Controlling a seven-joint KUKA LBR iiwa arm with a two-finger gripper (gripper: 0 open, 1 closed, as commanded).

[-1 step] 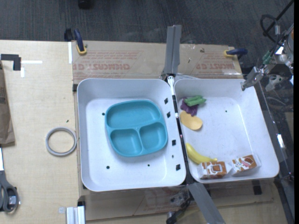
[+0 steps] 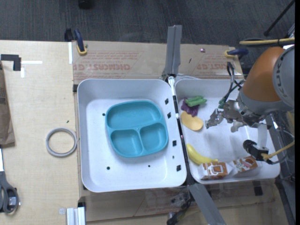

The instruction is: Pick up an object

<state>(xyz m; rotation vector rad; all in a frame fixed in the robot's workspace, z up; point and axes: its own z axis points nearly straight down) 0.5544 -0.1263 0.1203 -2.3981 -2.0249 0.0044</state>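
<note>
While I hang over the right bin [image 2: 269,171] from the camera view's right side, my jaws [image 2: 220,117] sit low above its white floor, and they look parted with nothing between them, though the metal is small and glinting, so I say that with some caution. The things I could take lie mostly along the bin's left and near walls: a yellow slice-shaped piece [image 2: 192,122] just beside the divider, a purple and green toy vegetable [image 2: 193,103] behind it, a banana [image 2: 200,155] angled toward the near left corner, and a flat brown and white packet [image 2: 228,168] against the near wall. I judge the yellow piece closest to me, just to my left, with bare floor between us. That bare middle gives me room to descend; the divider wall behind the yellow piece is what I would mind, since a finger could catch on it. The left bin [image 2: 89,139] holds a blue divided tray [image 2: 137,128], well apart from me. On the bench [image 2: 37,102] lies a grey ring [image 2: 61,141].
</note>
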